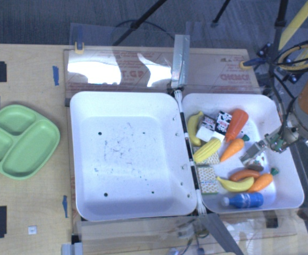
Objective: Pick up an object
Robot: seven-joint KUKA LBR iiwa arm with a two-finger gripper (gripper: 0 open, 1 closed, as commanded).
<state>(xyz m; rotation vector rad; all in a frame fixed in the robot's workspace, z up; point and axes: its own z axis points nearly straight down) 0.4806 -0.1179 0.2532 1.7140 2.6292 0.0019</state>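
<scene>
**Gripper low over the toy food in the right bin**

The right bin (287, 193) holds all the objects, and every place below is given from it. The gripper (253, 152) hangs over its right-centre, reaching in from the bin's right rim. Whether its fingers are spread or pressed together cannot be told; nothing is seen clearly between them.

Just left of the gripper lies a small carrot (231, 149), tilted. Above that, toward the bin's far wall, a larger carrot (237, 123) leans, with a black-and-white box (223, 122) beside it on the left. A banana (194, 127) curves along the bin's left wall in the far corner. A corn cob (207, 150) lies below it, near the same wall. A patterned card (207, 178) sits against the left wall toward the near side.

Under the gripper, toward the near wall, lie a sausage (245, 173), a second banana (235, 184) and a third carrot (261, 182), all crowded together and touching. A blue bottle (244, 200) lies on its side by the near wall.

The left bin (85, 110) abuts the right bin's left rim. Well to the left of both, on the wooden bench (26, 68), rests a green divided plate (19, 141). Behind the bins stands a clear panel (117, 68).
</scene>
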